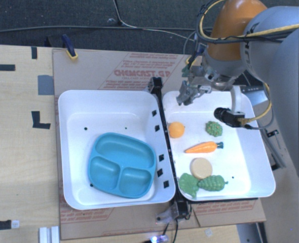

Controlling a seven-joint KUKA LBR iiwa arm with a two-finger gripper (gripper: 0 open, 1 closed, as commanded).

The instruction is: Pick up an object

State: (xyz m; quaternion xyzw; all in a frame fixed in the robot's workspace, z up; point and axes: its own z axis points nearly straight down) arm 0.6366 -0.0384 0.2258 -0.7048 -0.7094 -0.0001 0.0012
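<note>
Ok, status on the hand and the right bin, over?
Hand above right bin's far left corner, nothing between fingers. Round orange fruit nearest, just below. Orange carrot further in. Nothing blocking.

The divided tray (121,165) lies in the left bin (68,135). The right bin (256,156) holds the orange (176,130), broccoli (214,128), carrot (202,147) and a round slice (201,168).

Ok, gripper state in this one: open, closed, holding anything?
Gripper: open, holding nothing, hovering over the far end of the right bin, above the orange ball.
</note>
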